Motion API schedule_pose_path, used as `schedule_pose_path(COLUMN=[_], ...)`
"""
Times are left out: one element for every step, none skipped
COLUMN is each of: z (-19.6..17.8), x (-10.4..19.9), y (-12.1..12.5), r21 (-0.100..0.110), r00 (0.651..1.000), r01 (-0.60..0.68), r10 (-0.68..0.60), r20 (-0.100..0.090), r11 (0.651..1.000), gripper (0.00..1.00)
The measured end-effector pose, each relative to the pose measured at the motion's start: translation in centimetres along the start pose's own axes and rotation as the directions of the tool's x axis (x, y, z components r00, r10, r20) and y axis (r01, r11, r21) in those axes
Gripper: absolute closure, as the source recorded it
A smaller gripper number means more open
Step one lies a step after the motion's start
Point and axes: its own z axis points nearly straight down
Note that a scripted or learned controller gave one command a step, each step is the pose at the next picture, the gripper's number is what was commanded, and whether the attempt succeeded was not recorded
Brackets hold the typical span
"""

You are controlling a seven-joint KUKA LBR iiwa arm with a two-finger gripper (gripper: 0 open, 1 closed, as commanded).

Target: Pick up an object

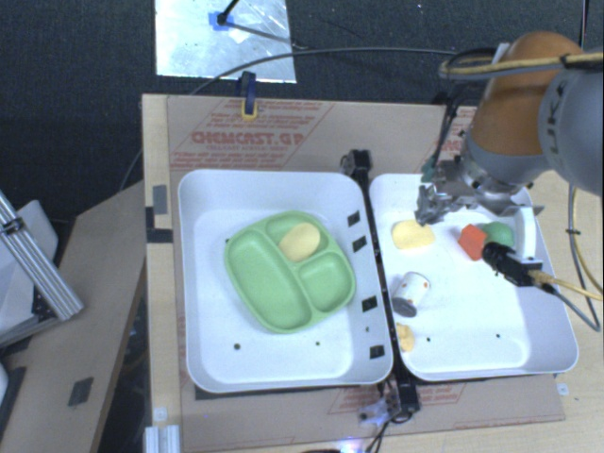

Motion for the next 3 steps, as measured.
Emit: schedule_pose_path(z=[0.9,-0.3,-0.2], x=[4.9,10.4,15.2], y=[-0.9,-2.7,-3.0], r21=[0.002,0.001,0.001], r00=[1.0,1.0,1.0], r01=[0.0,0.001,0.0], r10=[0.0,-0.001,0.0], r20=[0.0,-0.001,0.0], r11=[1.0,1.0,1.0], gripper=[1.0,1.0,1.0])
